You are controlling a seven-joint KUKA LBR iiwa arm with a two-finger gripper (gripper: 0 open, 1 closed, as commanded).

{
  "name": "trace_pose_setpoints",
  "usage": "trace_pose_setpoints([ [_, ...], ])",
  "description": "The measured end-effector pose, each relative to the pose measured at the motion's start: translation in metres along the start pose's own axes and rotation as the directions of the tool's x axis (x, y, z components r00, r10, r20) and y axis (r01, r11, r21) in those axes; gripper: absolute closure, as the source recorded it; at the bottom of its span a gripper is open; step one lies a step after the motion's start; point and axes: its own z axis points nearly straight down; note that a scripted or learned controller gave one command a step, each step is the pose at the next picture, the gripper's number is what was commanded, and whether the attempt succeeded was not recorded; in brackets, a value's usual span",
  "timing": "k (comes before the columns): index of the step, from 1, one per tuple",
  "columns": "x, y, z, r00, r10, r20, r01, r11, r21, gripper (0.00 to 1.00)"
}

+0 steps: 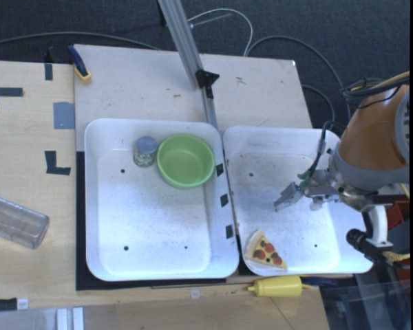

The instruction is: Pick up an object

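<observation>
Gripper (289, 198) over right bin's (261, 150) middle, fingers spread, nothing between, pizza slice (264, 250) at its front-left corner, green bowl (186, 160) and small can (145, 151) along left bin's (110, 253) back edge, on wooden bench (20, 157)

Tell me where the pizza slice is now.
The pizza slice lies in the right bin, at its near left corner, just above the yellow bottle outside the bin.

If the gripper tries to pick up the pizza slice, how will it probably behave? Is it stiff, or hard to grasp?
The pizza slice lies flat in the corner of the right bin, so fingers may struggle to get under it. It looks thin and probably light, likely to slide when pushed. Its wedge shape should not roll. Stiffness cannot be judged.
</observation>
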Motion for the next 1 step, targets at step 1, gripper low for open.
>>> trace_pose_setpoints([
  [1,0.0,0.0,0.0,1.0,0.0,0.0,0.0,1.0,0.0,0.0],
])
